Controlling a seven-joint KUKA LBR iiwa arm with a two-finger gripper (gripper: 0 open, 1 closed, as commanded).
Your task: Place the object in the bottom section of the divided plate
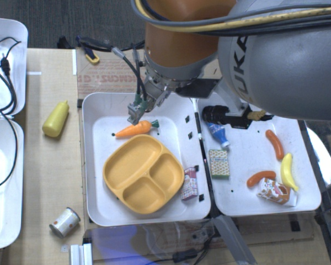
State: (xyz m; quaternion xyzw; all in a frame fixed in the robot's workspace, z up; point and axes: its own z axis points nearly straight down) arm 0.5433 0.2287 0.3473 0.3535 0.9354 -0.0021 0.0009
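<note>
Carrot (pixel 133 129): lies on the floor of the left bin (pixel 94 164), upper middle of the frame, orange body pointing left, green top to the right, just above the plate's upper rim.
Divided plate (pixel 143 173): yellow-orange, three compartments, tilted in the left bin at centre frame; its compartments hold nothing.
Gripper (pixel 137 112): at the end of the grey and orange arm, hanging just above the carrot's right half (the fingertips look close to it, contact not clear).
Fingers: cannot tell how far apart they stand; nothing is visibly between them.
Small packet (pixel 190 183): stands at the plate's right edge, against the left bin's right wall.
Right bin (pixel 311 197): holds a blue tube (pixel 217 133) at its upper left, a green sponge block (pixel 219 163) below that, two sausages (pixel 275 143) (one upper right, one lower), a banana (pixel 287 171) and a brown-and-white pouch (pixel 276 191) at lower right.
Bench, left of the bins: a yellow squeeze bottle (pixel 55 119) at mid left, a small tin can (pixel 64 221) on its side at lower left.
</note>
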